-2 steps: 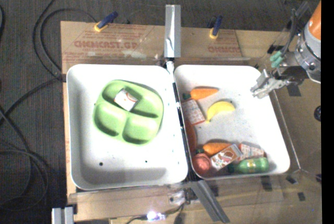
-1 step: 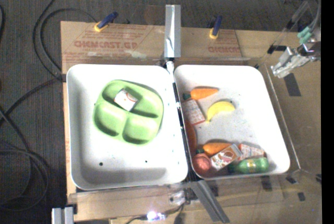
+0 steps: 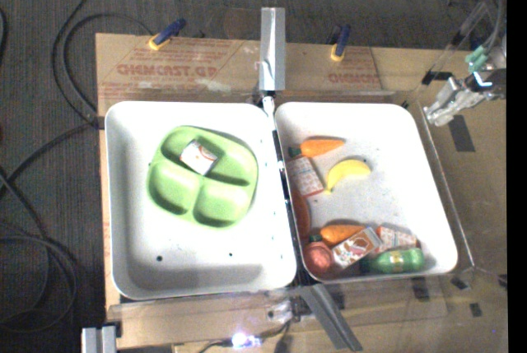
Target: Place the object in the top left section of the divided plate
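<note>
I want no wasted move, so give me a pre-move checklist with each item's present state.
1. Plate lies flat in the left bin: ok.
2. A small white and red box sits in a top section of the plate: ok.
3. Whether that is the top left section, given the plate's turned angle: cannot tell.
4. Gripper is at the right bin's upper right corner, off the plate: ok.
5. Gripper state and whether it carries anything: cannot tell.
6. Banana and carrot lie in the right bin, apart from the plate: ok.
</note>
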`<state>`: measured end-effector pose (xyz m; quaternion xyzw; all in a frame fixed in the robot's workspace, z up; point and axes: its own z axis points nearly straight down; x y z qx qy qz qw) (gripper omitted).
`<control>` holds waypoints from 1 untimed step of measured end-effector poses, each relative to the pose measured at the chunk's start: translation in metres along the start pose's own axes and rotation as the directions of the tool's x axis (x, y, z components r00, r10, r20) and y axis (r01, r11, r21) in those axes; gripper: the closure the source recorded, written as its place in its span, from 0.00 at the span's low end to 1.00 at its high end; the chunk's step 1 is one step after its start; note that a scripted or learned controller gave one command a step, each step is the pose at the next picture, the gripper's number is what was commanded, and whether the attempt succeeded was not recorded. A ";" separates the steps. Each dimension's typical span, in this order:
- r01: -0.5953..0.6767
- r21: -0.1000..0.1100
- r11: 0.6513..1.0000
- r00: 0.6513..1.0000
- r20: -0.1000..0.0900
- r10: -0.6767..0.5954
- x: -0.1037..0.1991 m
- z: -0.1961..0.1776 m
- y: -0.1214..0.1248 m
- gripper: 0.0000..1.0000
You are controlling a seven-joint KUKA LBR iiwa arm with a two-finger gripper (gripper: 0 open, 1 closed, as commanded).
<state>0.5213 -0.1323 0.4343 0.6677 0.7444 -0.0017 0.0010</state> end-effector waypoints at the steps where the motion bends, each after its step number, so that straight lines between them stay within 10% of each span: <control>1: -0.041 0.000 0.999 0.999 0.000 0.041 -0.062 0.001 -0.016 1.00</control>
